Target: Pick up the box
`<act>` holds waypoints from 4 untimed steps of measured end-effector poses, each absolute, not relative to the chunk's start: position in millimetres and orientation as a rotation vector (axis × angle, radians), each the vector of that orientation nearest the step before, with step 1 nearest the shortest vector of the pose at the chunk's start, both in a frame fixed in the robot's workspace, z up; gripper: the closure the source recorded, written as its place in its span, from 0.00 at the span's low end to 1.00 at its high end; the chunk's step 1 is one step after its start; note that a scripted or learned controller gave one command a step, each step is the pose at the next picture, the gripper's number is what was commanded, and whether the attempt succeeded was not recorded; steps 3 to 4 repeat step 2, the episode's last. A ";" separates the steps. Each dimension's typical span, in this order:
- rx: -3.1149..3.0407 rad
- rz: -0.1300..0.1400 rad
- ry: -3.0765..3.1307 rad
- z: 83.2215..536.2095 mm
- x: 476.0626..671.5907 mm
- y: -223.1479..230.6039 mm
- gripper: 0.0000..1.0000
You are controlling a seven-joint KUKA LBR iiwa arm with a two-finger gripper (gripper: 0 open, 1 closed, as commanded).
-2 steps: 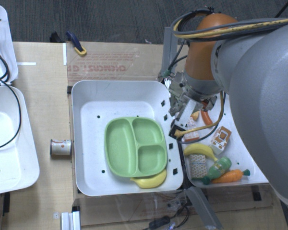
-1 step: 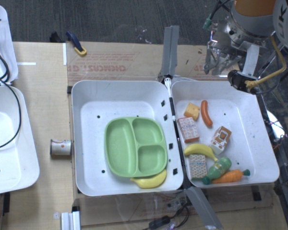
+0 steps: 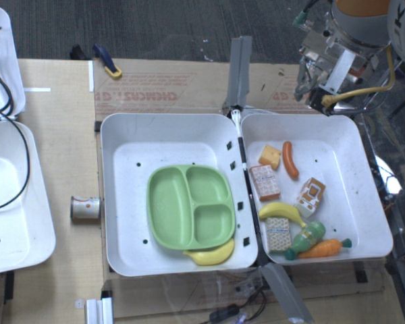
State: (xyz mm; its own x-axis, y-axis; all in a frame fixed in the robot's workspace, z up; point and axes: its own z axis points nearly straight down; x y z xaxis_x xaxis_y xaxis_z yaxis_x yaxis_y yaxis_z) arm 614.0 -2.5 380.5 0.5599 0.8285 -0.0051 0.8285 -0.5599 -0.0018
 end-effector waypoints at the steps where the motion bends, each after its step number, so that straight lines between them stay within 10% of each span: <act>1: 2.759 -0.008 1.503 189.7 619.8 56.7 1.00; 2: 2.618 -0.006 1.736 440.8 633.6 42.2 1.00; 4: 2.618 -0.006 1.736 440.8 633.6 42.2 1.00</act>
